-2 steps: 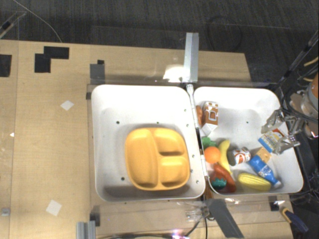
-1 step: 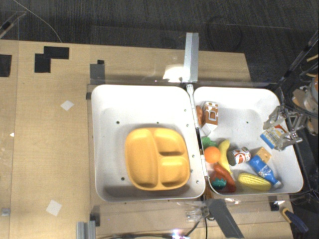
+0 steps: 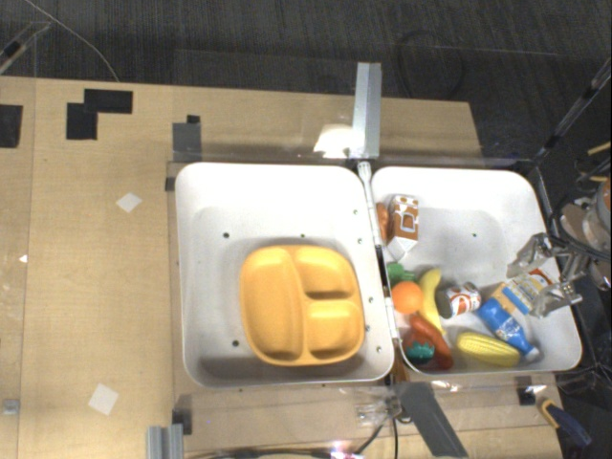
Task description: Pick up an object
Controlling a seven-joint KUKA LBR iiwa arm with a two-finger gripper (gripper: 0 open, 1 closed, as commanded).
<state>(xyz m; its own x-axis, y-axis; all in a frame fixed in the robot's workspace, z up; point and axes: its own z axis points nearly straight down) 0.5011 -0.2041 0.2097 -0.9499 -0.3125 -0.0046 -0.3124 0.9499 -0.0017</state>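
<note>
The surface (image 3: 86, 285) is pale wood and carries 2 shallow white bins side by side. The left bin (image 3: 206, 208) holds a yellow divided tray (image 3: 301, 304), lying flat toward the bin's near side, with 1 long compartment and 2 smaller ones. The right bin (image 3: 478, 199) holds a cluster of small objects in its near half: a brown and white carton (image 3: 404, 223) against the dividing wall, an orange (image 3: 406, 296) just below it, a banana (image 3: 432, 299) beside the orange, a small red and white can (image 3: 462, 300) next to the banana, a blue bottle (image 3: 504, 321) lying on its side, a yellow corn cob (image 3: 488, 349) near the front wall, and red and green pieces (image 3: 426, 345) in the near left corner. The hand (image 3: 547, 273) sits low at the right bin's right side, just above the blue bottle's upper end; whether it is open or closed I cannot tell, and nothing is clearly gripped.
</note>
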